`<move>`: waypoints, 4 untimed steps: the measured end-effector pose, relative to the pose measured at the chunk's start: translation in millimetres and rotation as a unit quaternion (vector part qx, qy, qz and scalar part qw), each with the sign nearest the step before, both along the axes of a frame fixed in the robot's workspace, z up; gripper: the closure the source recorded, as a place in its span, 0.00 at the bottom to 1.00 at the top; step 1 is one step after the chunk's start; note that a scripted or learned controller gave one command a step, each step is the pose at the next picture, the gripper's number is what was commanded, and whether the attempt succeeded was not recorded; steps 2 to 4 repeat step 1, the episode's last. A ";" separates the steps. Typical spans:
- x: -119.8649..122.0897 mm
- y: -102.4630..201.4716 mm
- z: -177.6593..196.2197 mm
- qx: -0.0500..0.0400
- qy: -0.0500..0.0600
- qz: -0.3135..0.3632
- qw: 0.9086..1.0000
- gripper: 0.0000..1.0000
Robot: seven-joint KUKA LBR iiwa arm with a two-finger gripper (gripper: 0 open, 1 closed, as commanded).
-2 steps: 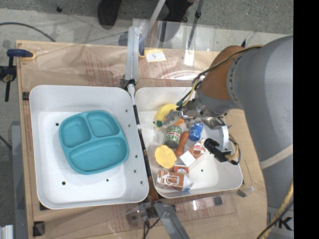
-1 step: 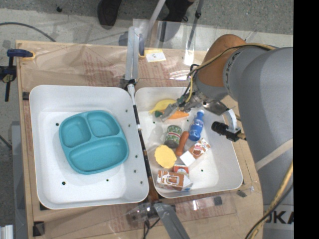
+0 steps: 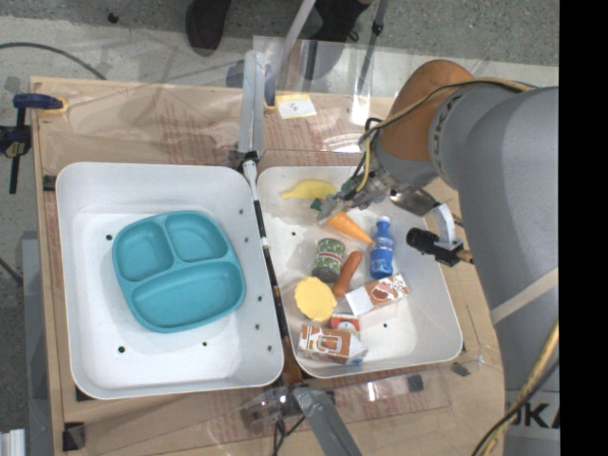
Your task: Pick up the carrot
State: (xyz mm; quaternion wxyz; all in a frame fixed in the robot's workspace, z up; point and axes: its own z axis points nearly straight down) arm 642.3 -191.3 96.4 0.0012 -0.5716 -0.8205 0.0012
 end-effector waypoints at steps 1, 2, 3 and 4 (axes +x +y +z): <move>5.8 37.0 92.2 0.000 -0.002 -0.055 0.998 1.00; 5.8 37.0 92.2 0.000 -0.002 -0.055 0.998 1.00; 5.8 37.0 92.2 0.000 -0.002 -0.055 0.998 1.00; 5.8 37.0 92.2 0.000 -0.002 -0.055 0.998 1.00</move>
